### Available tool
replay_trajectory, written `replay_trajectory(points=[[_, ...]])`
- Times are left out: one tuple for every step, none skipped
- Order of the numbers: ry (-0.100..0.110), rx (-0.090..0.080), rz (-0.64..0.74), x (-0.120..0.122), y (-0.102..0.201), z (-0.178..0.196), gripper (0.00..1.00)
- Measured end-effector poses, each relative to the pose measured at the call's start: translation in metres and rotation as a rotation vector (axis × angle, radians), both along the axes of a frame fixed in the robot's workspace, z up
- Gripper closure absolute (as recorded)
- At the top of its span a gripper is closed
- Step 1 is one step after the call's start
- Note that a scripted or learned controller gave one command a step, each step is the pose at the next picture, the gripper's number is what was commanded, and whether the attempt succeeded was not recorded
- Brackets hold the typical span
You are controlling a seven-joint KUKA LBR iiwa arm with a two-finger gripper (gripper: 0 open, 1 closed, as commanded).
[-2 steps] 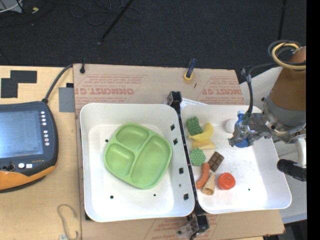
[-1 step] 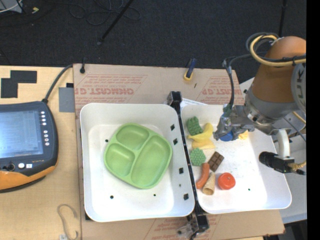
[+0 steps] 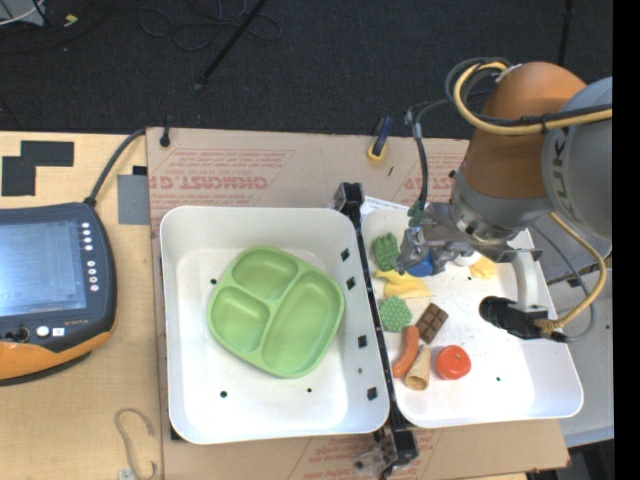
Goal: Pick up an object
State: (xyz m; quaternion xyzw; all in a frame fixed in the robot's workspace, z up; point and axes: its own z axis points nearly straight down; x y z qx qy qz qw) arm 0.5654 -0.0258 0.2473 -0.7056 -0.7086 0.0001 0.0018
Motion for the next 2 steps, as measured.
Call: replay_trajectory(points=[[0.001,-0.001,-0.001,0.007,0.044,-0.01,1.0],[0.0,-0.001,-0.001,0.027,0.087,-0.008,1.0]])
